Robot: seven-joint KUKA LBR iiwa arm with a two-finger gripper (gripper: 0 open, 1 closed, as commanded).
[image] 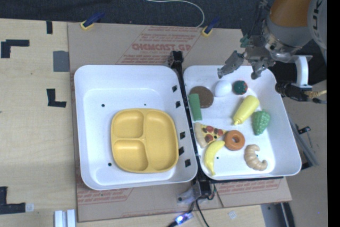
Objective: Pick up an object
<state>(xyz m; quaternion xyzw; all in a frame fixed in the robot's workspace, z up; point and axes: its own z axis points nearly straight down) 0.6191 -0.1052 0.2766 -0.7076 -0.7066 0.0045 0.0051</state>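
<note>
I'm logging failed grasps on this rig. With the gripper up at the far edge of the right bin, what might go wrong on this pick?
1. The gripper hovers open above the white egg and small green ball; both are round and may roll away from closing fingers.
2. The toys are crowded: the yellow bottle, green broccoli and brown disc lie close by, so a descent could nudge neighbours or grab two.
3. It sits near the bin's far wall, which a finger could strike.

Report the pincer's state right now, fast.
Pincer: open, holding nothing, above the far edge of the right bin.
</note>
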